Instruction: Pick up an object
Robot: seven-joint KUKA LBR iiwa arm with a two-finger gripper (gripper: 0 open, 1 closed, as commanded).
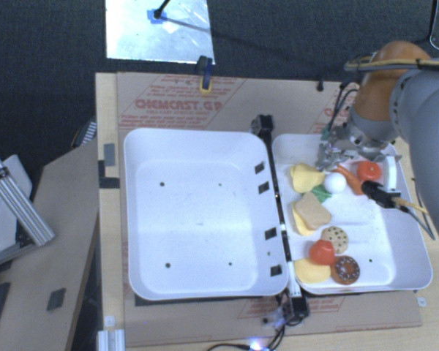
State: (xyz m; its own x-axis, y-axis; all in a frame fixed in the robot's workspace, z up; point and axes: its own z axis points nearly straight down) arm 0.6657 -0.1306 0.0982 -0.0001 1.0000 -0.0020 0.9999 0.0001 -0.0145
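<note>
Two white bins side by side on brown board [175, 97] with red lettering. Left bin [197, 214] joined to right bin [402, 247] by black clips [267, 189] along shared edge. Shiny metal sheet [159, 20] on dark carpet beyond board. Blue-and-yellow clamp [205, 75] at board's far edge. Aluminium rail [14, 199] at left.

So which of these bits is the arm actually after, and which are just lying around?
Part of the job:
- gripper, low over the right bin
- toy food in that bin: yellow piece, white ball, tomato, bread slice, cookie, doughnut

Just lying about:
- left bin
- clamp at the board's far edge
- shiny sheet behind the bench
</note>
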